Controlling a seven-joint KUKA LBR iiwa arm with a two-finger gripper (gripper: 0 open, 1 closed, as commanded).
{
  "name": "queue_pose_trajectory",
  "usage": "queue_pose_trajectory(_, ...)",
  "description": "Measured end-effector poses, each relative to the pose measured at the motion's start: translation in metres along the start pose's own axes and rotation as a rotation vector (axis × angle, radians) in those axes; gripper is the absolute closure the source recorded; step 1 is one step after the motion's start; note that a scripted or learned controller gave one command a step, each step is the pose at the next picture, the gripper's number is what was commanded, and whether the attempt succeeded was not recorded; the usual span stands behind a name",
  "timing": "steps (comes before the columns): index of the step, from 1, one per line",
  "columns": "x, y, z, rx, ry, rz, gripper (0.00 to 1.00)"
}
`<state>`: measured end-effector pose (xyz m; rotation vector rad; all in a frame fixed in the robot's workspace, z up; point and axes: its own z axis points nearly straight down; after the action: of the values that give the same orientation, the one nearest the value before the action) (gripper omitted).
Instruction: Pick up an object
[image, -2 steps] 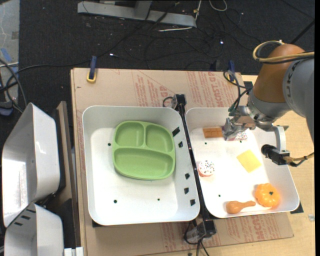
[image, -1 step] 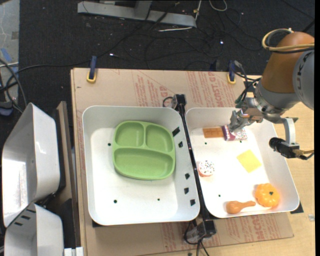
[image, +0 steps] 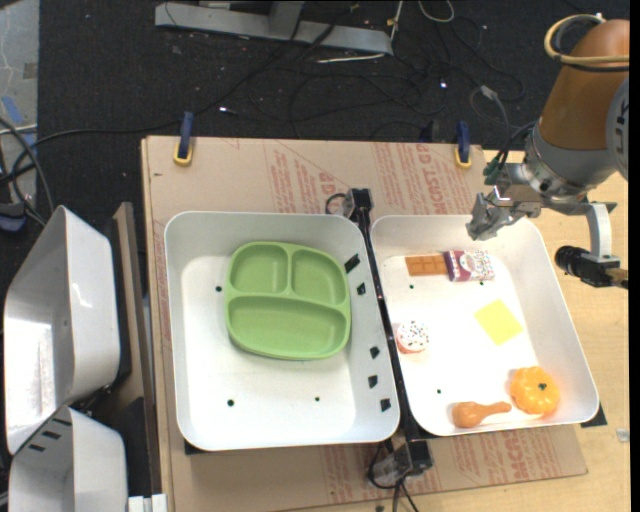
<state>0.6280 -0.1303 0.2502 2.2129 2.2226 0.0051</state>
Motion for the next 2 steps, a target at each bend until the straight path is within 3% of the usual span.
queue_pose_trajectory(2,0.093,-0.03,-0.005,0.008,0.003,-0.003,1.0)
